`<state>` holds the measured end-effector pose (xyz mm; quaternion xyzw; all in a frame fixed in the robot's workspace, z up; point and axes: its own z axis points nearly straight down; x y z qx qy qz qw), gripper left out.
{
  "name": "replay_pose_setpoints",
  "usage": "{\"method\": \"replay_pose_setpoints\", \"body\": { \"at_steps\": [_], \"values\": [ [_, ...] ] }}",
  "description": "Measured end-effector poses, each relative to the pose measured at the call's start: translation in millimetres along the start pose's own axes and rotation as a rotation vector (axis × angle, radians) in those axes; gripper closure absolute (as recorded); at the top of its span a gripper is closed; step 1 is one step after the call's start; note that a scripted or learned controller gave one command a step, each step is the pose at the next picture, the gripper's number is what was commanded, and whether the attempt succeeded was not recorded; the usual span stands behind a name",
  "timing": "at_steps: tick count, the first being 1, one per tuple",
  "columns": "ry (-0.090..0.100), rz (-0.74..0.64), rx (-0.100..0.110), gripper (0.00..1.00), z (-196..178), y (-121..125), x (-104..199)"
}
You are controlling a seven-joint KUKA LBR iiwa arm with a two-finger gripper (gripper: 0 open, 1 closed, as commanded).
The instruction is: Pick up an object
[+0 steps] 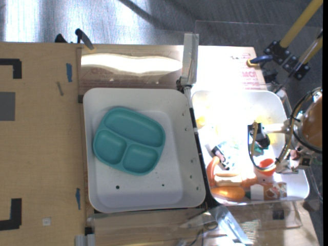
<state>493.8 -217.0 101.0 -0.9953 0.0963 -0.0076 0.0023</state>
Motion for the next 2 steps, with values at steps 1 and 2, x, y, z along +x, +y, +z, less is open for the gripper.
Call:
{"method": "replay_pose_setpoints", "body": {
  "at_steps": [1,2],
  "values": [
    [-0.003,0.006,-0.005,1.0,-99,-5,45],
    [-0.011,-0.001,0.0,1.0,-126,-78,53]
  ]
}}
